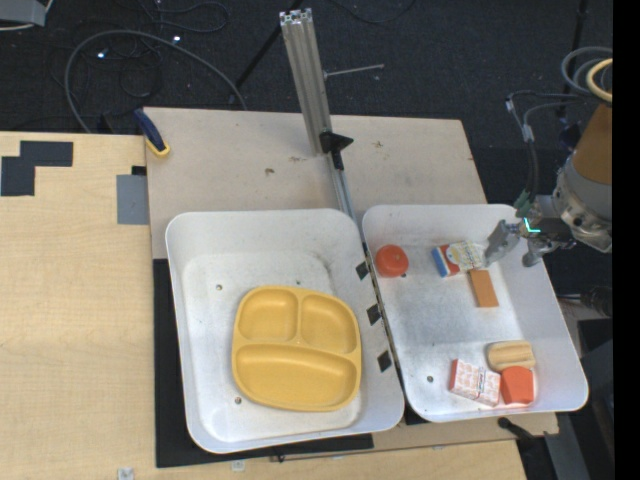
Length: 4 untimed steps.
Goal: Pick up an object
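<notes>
Nearest the camera, at the front of the right bin point(560, 393), sit a small red-and-white packet point(473, 381), an orange block point(517, 385) and a tan bun-shaped piece point(510, 354) just behind it. In the left bin point(190, 268) lies a yellow divided tray point(297, 348). Farther back in the right bin are a brown bar point(483, 288), a blue-and-white packet point(456, 258) and a red ball point(391, 260). My gripper point(512, 243) hangs over that bin's far right corner, fingers spread apart with nothing between them, just right of the blue-and-white packet and above the brown bar. Beyond the bins are the bench top point(410, 158), an aluminium post point(306, 78) and cables on the dark floor.
</notes>
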Tool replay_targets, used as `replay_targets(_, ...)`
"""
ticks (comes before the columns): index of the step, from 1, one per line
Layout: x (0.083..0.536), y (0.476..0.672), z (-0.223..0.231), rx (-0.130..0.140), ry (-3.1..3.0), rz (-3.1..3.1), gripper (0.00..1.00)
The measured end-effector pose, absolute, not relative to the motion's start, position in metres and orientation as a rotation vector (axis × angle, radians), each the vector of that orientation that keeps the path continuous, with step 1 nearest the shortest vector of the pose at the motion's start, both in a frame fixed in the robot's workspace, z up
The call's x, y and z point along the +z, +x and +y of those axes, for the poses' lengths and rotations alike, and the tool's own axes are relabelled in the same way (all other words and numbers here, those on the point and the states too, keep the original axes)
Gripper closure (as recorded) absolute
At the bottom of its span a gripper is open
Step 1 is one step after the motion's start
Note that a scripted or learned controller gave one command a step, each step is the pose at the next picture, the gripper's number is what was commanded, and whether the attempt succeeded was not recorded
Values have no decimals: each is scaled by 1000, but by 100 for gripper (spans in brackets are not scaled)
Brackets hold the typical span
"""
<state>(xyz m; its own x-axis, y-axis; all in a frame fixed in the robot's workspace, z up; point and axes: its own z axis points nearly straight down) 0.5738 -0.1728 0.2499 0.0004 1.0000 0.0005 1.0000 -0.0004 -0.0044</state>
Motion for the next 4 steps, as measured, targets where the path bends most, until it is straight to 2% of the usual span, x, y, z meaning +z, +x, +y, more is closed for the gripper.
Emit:
replay_targets(1,251,575,-173,2,-2221,-2221,0)
replay_targets(2,189,568,-177,7,-2217,-2215,0)
replay_targets(4,94,566,-175,1,-2222,-2218,0)
